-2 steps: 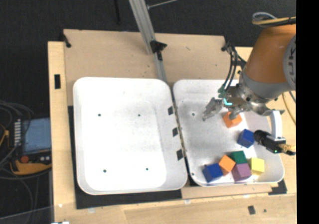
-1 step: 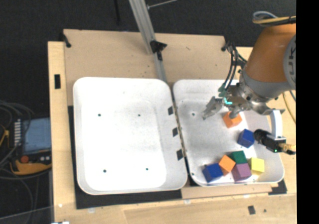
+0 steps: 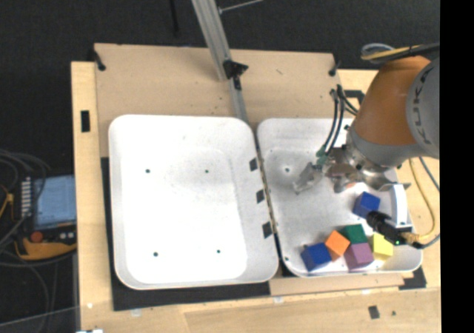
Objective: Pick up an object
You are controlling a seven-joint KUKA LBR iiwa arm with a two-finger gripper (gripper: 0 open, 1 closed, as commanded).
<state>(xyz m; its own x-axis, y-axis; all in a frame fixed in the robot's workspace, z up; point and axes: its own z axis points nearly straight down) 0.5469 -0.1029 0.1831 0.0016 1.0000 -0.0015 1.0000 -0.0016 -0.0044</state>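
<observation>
**A:** Blocks, where do they sit?

**B:** All six are in the right bin (image 3: pixel 287 209). Five crowd its near right corner: a blue block (image 3: pixel 316 256), an orange block (image 3: pixel 338 243), a green block (image 3: pixel 355 233), a purple block (image 3: pixel 359 254) and a yellow block (image 3: pixel 382 246). A second, lone blue block (image 3: pixel 366 203) lies apart from them, further up the bin and close to the right wall.

**A:** Which way do they point?

**B:** They look like cubes, so none has a clear long axis. The lone blue block is turned so that one corner points toward the bin's far side. The cluster does have a line. Blue, orange and green climb from lower left to upper right, touching or nearly so. Purple and yellow run alongside that line, nearer the rim.

**A:** And the arm (image 3: pixel 392 113)?

**B:** It reaches in from the right and hangs over the middle of the right bin. The jaws stand apart, over bare bin floor, to the upper left of the lone blue block and well apart from the cluster. One prong slants down to the left. No block is between them.

**A:** The rest?

**B:** The left bin (image 3: pixel 126 176) lies just beside the right one on the tabletop (image 3: pixel 148 80).
</observation>
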